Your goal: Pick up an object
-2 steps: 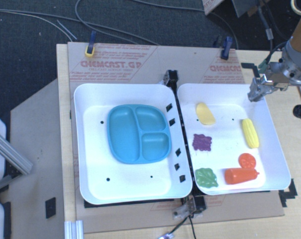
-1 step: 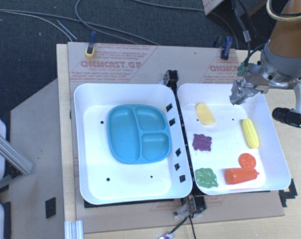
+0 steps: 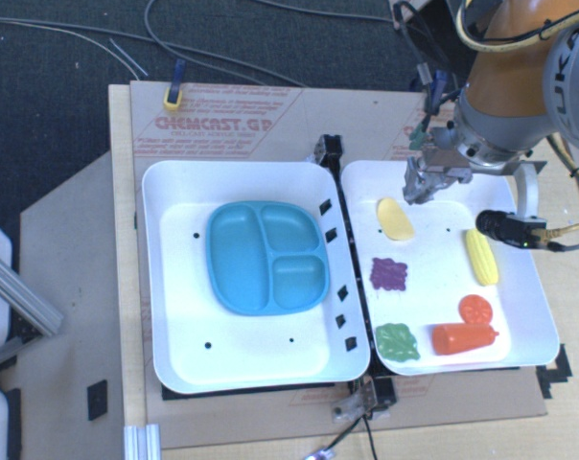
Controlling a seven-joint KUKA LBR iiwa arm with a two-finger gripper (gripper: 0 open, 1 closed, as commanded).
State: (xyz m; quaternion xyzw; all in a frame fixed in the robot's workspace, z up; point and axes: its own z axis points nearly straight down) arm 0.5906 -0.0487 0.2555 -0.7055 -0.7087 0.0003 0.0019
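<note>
- Gripper (image 3: 419, 192) first: it's hanging over the back-left part of my right white bin (image 3: 529, 300), just above the yellow oval toy food piece (image 3: 396, 219). Honestly can't tell from this angle whether it's apart or together, and I see nothing between it.
- Yellow oval piece sits flat on the bin floor, just in front of the gripper tip.
- Purple grape-bunch toy (image 3: 388, 274) lies near it, a bit closer to the front.
- Green leafy toy (image 3: 397, 342) is in the front-left corner of that bin.
- Yellow corn-cob toy (image 3: 481, 257) lies along the right side, with a red round tomato toy (image 3: 475, 309) in front of it, touching an orange-red sausage-shaped toy (image 3: 462, 338).
- Left white bin (image 3: 170, 286) holds a blue plastic divided plate (image 3: 267, 257), sitting flat in the middle.
- Both bins rest on a brown cardboard sheet (image 3: 222, 123).
</note>
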